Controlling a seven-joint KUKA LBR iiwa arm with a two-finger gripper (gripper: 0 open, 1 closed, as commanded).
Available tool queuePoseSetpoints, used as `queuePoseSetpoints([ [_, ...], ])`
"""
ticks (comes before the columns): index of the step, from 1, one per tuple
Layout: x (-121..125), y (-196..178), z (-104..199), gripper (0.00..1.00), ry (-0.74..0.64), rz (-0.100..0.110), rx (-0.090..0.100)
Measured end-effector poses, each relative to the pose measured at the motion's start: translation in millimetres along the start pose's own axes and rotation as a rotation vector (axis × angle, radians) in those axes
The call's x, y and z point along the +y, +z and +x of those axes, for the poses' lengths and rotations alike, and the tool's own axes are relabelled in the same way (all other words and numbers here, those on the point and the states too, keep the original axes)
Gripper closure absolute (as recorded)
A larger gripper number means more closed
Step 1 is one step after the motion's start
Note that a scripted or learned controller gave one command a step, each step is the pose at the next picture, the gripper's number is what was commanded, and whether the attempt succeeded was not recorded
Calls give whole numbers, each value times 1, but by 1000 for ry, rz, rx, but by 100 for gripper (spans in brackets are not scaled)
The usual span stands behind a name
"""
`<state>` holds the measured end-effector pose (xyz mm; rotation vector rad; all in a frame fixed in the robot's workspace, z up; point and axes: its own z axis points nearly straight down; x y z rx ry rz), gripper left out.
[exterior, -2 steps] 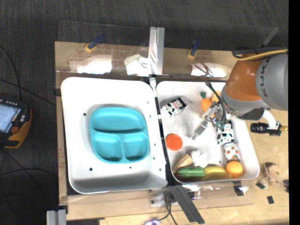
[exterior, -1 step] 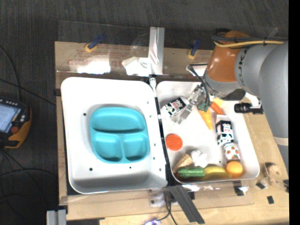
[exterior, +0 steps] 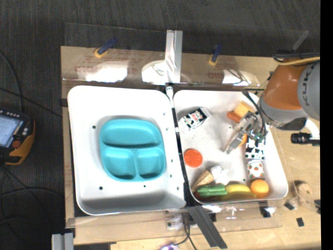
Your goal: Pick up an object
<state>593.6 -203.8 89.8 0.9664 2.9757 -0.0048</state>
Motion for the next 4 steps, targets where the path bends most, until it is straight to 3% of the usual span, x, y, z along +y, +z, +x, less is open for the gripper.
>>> queuePoseSetpoints([
  [1,39,-1,22,0,72,-2,-1],
  [2,34,-2,82,0,305,-5,-1],
  [3,-29,-2,60,0,298,-8,1],
  [4,31,0,14,0,340,-2,-1],
])
